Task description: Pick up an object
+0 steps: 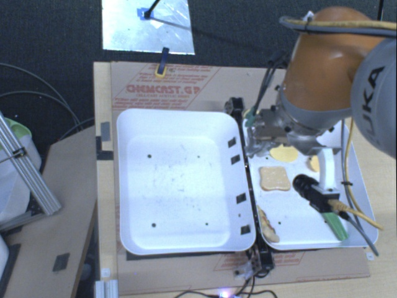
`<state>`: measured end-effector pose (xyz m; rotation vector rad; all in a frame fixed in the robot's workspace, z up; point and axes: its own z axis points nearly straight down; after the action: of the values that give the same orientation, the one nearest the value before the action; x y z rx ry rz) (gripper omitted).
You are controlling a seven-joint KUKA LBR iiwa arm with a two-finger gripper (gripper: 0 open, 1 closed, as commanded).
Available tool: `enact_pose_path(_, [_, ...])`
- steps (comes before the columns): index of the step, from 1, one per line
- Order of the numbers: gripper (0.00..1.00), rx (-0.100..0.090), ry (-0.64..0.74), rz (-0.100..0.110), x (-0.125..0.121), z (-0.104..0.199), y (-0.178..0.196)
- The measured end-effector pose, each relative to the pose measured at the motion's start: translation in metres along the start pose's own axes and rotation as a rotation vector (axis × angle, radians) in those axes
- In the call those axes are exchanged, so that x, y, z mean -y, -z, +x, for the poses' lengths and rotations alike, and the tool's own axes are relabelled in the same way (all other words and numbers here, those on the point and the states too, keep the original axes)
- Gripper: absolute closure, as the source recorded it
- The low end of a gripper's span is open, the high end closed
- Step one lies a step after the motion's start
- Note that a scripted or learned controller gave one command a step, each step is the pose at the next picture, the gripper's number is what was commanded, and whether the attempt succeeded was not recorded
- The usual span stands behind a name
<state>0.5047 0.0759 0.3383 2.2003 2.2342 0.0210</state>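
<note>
Arm: the grey and orange arm [329, 61] reaches in from 3 o'clock and hangs over the top half of the right bin [298, 231].
Gripper: the gripper [254, 140] sits at about 10 o'clock in the right bin, close to the wall shared with the left bin [180, 179]. Whether it is apart or together I cannot tell, since the wrist covers it from above. Nothing can be seen held in it.
Nearest things: a yellow disc [285, 154] lies just beside the gripper toward 4 o'clock, partly under the wrist. A slice of toast [275, 179] lies flat below it, near the bin's middle.
Other things: a small yellow piece [314, 164] sits at 3 o'clock from the toast. A brown scrap [268, 224] lies against the shared wall at 7 o'clock. A green stick [338, 226] lies at 5 o'clock.
Step in hand: probably lining up over a target before the descent; no grasp is made yet.
Doing it well: choose the disc or the toast, as both are close. Centre over the chosen piece and away from the wall, so the wall side has room to close. Both pieces look thin and flat, so go right down to the bin floor and take them across the narrow edge.
Risk: a flat piece may slide away instead of lifting, and a start this near the wall may clip the rim.
</note>
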Motion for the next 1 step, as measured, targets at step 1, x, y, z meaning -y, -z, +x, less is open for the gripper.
enact_pose_path(1, [1.0, 0.006, -0.018, 0.002, 0.0176, -0.0644, 0.0613])
